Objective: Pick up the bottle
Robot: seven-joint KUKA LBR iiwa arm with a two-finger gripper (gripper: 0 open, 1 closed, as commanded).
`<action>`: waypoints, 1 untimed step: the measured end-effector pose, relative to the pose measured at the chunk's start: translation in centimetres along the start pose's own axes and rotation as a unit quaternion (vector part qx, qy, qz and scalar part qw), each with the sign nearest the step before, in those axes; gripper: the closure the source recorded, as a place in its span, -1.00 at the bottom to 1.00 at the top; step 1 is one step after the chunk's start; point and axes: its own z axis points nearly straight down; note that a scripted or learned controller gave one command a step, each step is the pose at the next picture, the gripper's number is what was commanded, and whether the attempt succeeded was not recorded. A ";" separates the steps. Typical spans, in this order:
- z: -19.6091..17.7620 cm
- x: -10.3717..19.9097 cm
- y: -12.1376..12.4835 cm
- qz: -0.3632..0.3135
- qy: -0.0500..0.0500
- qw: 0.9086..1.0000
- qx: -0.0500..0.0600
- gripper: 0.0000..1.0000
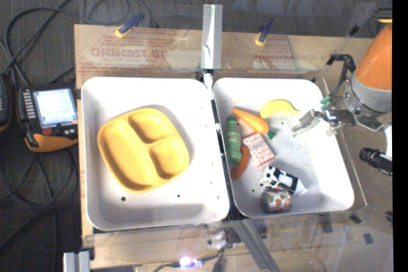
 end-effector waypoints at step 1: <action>-0.8 0.2 0.1 -0.001 0.001 1.000 0.000 1.00</action>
